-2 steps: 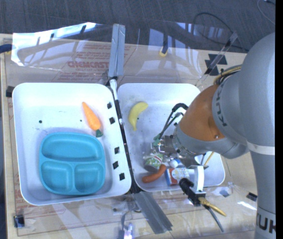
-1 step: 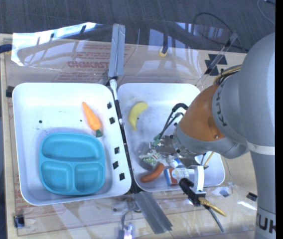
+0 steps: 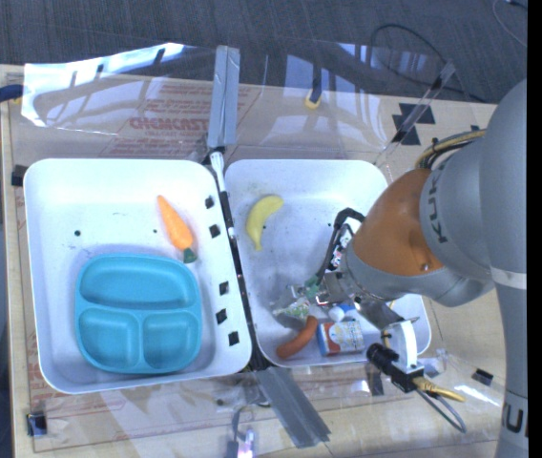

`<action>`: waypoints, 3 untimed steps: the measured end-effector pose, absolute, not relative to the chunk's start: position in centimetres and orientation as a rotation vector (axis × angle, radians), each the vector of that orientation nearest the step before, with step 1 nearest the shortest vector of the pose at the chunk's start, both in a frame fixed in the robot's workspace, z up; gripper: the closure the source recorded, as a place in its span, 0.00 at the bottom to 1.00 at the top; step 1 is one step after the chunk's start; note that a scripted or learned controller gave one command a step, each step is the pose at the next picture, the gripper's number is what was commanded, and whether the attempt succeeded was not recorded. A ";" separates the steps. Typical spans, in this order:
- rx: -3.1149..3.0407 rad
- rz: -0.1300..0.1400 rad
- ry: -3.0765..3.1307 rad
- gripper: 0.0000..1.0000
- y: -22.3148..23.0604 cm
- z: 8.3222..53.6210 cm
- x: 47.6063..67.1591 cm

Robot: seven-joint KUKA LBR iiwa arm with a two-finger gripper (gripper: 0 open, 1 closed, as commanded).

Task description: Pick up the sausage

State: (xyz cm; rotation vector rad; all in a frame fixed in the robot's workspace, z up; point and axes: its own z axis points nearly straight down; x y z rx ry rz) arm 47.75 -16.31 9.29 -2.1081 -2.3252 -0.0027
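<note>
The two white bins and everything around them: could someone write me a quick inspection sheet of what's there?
Surface: left bin and right bin side by side on a bench.
Job's things: sausage lies in the right bin near its front edge, beside a small bottle.
Clutter: banana in the right bin; carrot and blue tray in the left.
Grippers: gripper low over the right bin; jaws unclear.
Cables: black cable behind the bench.
Surroundings: dark carpet.

I see the bench (image 3: 109, 122) — clear sheeting over it, two white bins on it side by side: left bin (image 3: 52, 198), right bin (image 3: 300, 175).
</note>
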 end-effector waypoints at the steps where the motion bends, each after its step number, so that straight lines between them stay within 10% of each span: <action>1: -2.140 -0.004 -2.303 0.00 -18.2 9.3 47.9; 3: -2.115 -0.004 -2.326 0.00 -21.0 9.3 47.8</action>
